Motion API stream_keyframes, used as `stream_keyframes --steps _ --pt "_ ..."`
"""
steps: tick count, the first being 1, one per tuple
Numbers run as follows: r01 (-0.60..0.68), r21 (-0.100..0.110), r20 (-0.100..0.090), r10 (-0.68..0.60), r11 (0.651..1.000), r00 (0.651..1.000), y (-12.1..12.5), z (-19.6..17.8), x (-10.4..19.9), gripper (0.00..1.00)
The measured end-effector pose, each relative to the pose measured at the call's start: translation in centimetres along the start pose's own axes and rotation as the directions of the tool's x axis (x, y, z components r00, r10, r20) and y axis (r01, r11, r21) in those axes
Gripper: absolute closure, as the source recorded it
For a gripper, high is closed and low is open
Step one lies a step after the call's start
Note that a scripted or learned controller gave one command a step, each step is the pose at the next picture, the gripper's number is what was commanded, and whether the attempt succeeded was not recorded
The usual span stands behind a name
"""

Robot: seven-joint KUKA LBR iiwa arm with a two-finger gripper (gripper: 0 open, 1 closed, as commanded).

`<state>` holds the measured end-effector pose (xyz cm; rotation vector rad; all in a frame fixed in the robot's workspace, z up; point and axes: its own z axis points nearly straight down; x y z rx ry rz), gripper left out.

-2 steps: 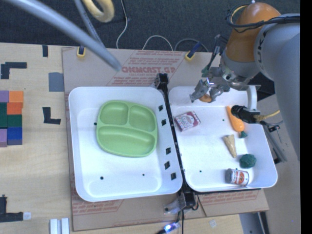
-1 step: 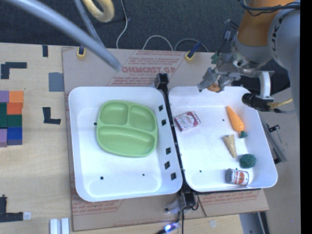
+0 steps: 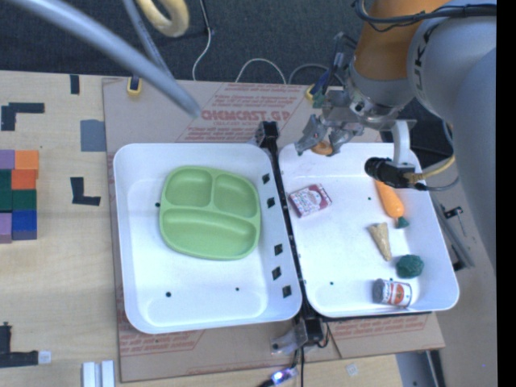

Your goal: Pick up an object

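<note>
My gripper [image 3: 323, 141] hangs over the back edge of the right bin [image 3: 355, 305], near its left corner. A small orange object [image 3: 324, 146] shows between its two fingers, which close on it from either side. In the right bin lie a red-and-white packet [image 3: 310, 200], a carrot [image 3: 391, 200], a tan cone [image 3: 380, 240], a green broccoli piece [image 3: 409, 265] and a small can [image 3: 393, 292] on its side. The left bin [image 3: 137, 297] holds a green divided plate [image 3: 211, 214].
A black clip-lined divider [image 3: 278, 216] runs between the two bins. Coloured blocks [image 3: 20, 196] stand at the far left of the bench. A grey pole [image 3: 97, 35] crosses the upper left. The arm's orange band [image 3: 395, 31] looms over the right bin's back.
</note>
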<state>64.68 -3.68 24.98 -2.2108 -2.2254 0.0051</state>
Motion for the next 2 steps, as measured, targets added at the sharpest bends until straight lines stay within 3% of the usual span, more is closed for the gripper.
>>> stream_keyframes --steps 2 --pt "-0.001 0.000 0.002 0.001 1.000 1.000 -0.1 0.7 11.8 1.00"
